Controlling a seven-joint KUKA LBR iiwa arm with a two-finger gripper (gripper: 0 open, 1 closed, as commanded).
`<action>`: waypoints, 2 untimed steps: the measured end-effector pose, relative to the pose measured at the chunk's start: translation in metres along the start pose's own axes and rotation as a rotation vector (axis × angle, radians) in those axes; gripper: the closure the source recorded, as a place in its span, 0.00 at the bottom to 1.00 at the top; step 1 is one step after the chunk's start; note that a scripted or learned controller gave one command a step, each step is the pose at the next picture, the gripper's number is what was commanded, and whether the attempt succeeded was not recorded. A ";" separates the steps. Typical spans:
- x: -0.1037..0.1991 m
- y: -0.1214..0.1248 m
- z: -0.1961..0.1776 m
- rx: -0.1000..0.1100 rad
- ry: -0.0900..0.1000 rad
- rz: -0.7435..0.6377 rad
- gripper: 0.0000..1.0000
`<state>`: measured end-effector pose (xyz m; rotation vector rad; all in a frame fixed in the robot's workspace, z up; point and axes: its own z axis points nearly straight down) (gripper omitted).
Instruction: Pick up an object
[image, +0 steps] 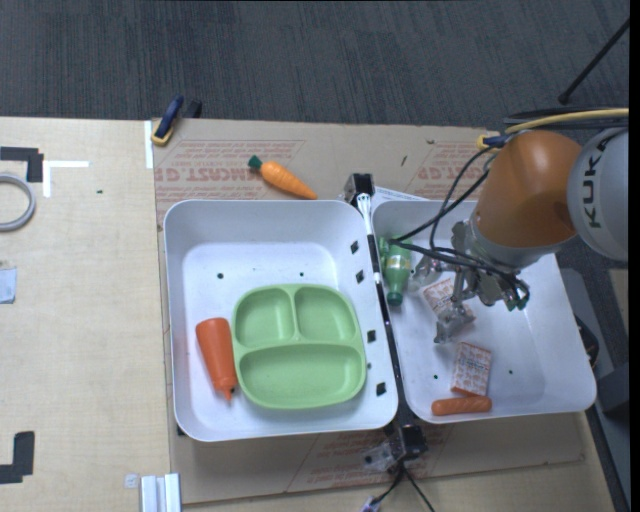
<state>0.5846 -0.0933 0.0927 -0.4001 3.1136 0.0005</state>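
My gripper (452, 318) hangs low in the right bin (560, 350), under the orange wrist band. Just left of it and partly under it lies a small pinkish packet (436, 294). A green bottle (396, 272) lies against the bin's left wall. A red and white packet (471, 368) sits just below the gripper. An orange sausage-shaped toy (461, 405) rests by the front wall. I see nothing held in the gripper.
The left bin (190, 250) holds a green divided plate (298, 346) and an orange carrot-like toy (215, 355) beside it. A toy carrot (283, 177) lies on the cardboard behind the bins. Cables run from the wrist across the right bin's back.
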 end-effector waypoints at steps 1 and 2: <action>-0.001 0.000 -0.010 0.000 -0.005 0.004 1.00; 0.042 0.050 -0.162 0.001 -0.003 0.008 1.00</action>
